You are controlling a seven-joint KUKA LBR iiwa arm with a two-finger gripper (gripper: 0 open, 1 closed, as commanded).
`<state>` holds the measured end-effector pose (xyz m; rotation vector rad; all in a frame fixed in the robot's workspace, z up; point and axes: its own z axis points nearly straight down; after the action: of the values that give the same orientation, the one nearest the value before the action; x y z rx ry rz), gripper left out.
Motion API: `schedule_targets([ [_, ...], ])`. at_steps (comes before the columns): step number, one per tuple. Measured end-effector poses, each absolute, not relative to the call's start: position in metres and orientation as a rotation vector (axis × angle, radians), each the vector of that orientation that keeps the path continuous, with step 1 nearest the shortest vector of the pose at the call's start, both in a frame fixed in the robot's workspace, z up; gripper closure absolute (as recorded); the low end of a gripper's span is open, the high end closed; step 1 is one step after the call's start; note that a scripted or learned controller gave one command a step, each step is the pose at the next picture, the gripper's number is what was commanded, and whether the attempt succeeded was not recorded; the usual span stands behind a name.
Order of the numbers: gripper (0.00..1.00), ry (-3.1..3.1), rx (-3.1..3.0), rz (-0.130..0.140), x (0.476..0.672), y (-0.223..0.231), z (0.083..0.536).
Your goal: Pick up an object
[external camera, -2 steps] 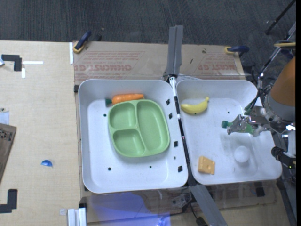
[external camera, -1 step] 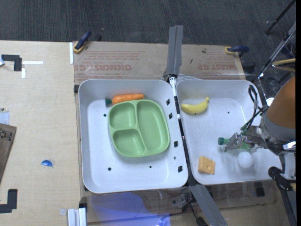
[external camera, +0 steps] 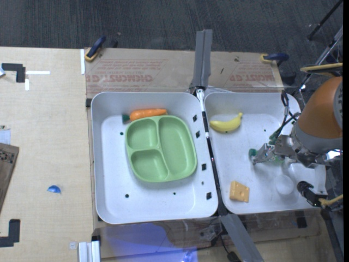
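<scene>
Below, we note two shallow white plastic bins on the pale wooden desk (external camera: 43, 141). Left bin (external camera: 109, 195): a smooth green three-compartment plate (external camera: 161, 148), rounded-square, with a tapered orange plastic carrot (external camera: 147, 113) just beside its far edge. Right bin (external camera: 262, 198): a curved yellow plastic banana (external camera: 226, 123) near the far wall, and a holed orange-yellow cheese wedge (external camera: 239, 191) near the front. The grey arm's metal gripper (external camera: 260, 155) sits low over the right bin's middle, well apart from both; a small green bit shows at its tip. We cannot tell how far the jaws are open.
</scene>
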<state>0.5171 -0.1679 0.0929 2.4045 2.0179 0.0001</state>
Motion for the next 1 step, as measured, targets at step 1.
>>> schedule_targets([
  [1,0.00,1.881,2.524,0.002,0.5377,-0.2046,0.0912],
])
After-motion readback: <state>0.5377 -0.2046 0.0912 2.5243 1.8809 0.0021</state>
